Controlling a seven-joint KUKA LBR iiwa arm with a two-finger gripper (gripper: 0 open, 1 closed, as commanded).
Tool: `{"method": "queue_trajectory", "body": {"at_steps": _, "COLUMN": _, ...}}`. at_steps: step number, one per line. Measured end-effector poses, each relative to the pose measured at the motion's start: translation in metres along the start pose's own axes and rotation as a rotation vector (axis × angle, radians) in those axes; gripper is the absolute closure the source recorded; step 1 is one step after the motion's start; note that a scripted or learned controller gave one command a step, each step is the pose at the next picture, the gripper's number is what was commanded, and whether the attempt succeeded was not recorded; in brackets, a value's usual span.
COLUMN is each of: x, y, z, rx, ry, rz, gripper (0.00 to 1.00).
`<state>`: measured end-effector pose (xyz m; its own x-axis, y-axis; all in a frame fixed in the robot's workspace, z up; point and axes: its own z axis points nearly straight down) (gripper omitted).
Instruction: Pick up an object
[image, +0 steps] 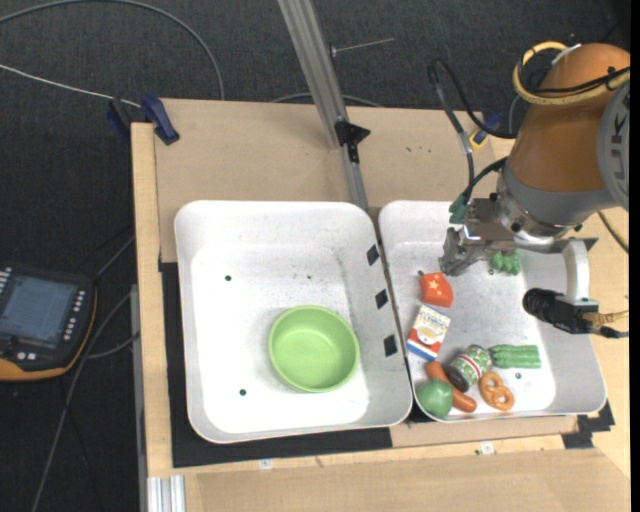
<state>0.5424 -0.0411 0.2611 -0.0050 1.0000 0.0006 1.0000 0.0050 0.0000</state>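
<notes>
1. Your tool (458, 255) hangs over the back part of the right bin (590, 385), under the grey and orange arm (565, 130). You cannot tell from this slant whether it is apart or together, and nothing shows clamped in it.
2. Just in front of the tool, toward the near edge, a red tomato (436, 290) lies on the bin floor. It looks close to the tool tip, but you cannot tell if they touch.
3. Beside the tool, further from the divide between the bins, sits a small green toy (505, 264), partly under the arm.
4. Nearer you than the tomato lies a small carton (429, 332), white with red and blue, tilted.
5. Beyond the carton, along the near rim of the right bin, things crowd together: a green pepper (434, 399), a carrot (452, 390) just beside it, a dark can (467, 366), a pretzel (497, 391) and a green ridged piece (515, 355).
6. A black cylinder (550, 308) juts over the bin on the arm's side, well apart from the tomato.
7. The left bin (200, 240) holds a green bowl (314, 348), upright, near its front corner closest to the right bin.
8. Both bins rest on the worktop (260, 150); a metal post (320, 70) rises behind them, and a handset (40, 320) lies off the worktop beyond the left bin.
</notes>
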Motion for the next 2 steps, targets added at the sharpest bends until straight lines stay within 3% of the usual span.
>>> {"method": "queue_trajectory", "body": {"at_steps": 2, "x": 0.107, "y": 0.046, "z": 0.024, "rx": 0.000, "ry": 0.000, "rz": 0.001, "gripper": 1.00}}
